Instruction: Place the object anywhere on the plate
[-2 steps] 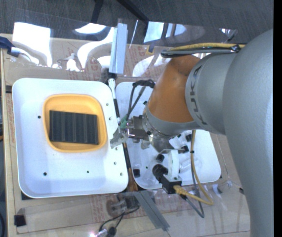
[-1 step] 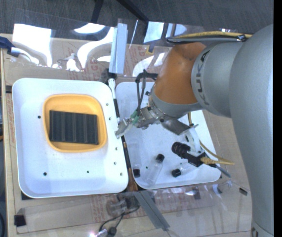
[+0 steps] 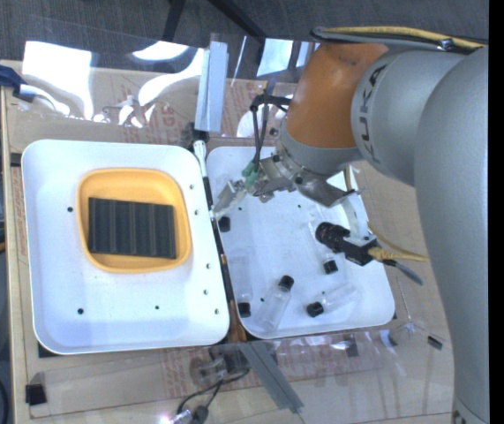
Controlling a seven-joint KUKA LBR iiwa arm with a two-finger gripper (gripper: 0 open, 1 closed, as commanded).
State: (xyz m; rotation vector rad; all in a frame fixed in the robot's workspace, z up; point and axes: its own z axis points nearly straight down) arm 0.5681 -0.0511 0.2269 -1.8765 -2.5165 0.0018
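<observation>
The gripper (image 3: 227, 198) is positioned low over the right bin (image 3: 377, 312), just right of the yellow plate (image 3: 132, 184), presumably for a pick, as the small black objects (image 3: 285, 283) lie loose farther right of the plate; whether it is spread or closed cannot be told

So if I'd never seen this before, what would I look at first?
Probably the big grey robot arm with its orange band, reaching in from the right and hanging over the right white bin. Next, the yellow plate in the left white bin, with a dark ridged rectangle on it. Then the little black bits and clear pieces scattered in the right bin, like one near.
</observation>
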